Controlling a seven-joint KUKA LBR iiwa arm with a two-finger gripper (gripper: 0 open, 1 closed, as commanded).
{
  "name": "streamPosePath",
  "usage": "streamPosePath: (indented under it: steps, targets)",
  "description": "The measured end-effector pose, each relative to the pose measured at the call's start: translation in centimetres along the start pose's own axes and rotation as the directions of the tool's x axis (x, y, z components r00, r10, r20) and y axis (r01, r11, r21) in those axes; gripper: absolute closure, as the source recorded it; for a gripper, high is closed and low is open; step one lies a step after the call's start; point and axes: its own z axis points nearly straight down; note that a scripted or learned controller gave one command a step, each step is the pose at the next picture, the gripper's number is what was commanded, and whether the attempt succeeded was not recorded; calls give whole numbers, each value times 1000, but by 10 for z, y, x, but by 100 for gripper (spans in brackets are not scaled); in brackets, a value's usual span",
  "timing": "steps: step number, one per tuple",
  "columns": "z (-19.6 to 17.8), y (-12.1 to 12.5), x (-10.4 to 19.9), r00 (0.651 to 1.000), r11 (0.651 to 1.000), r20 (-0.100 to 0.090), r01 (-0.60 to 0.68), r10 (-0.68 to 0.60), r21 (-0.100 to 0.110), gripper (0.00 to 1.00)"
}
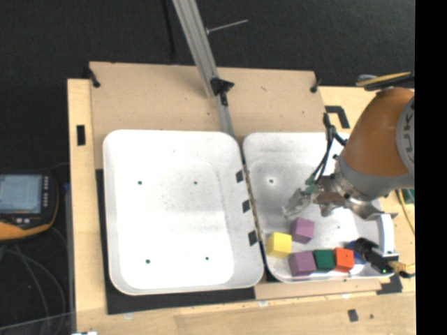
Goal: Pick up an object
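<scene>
1. Camera view, nearest strip first: along the front wall of the right bin (255, 160) lies a row of blocks. From left to right I see a purple block (302, 263), a green block (324, 259) and an orange block (344, 258), all close together, with something blue (358, 256) just past the orange one.
2. A little farther in sits a yellow block (281, 243), just left of and above the row, near the divide between the bins.
3. Beyond that a smaller purple block (302, 229) lies tilted, just beside the yellow one and apart from my tool.
4. My gripper (305, 199) hangs above the middle of the right bin, just beyond the small purple block. Nothing shows between its fingers, and I cannot tell whether they are spread or closed.
5. My arm (377, 145), with its orange band, comes in from the right over the bin's far corner.
6. The left bin (171, 208) lies beside the right one, their edges touching.
</scene>
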Motion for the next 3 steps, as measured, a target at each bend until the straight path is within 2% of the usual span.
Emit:
streamPosePath:
  steps: [1, 3]
  targets:
    - [70, -15, 6, 1000, 1000, 4, 8, -8, -13, 0]
    - [72, -15, 6, 1000, 1000, 6, -1, 2, -15, 0]
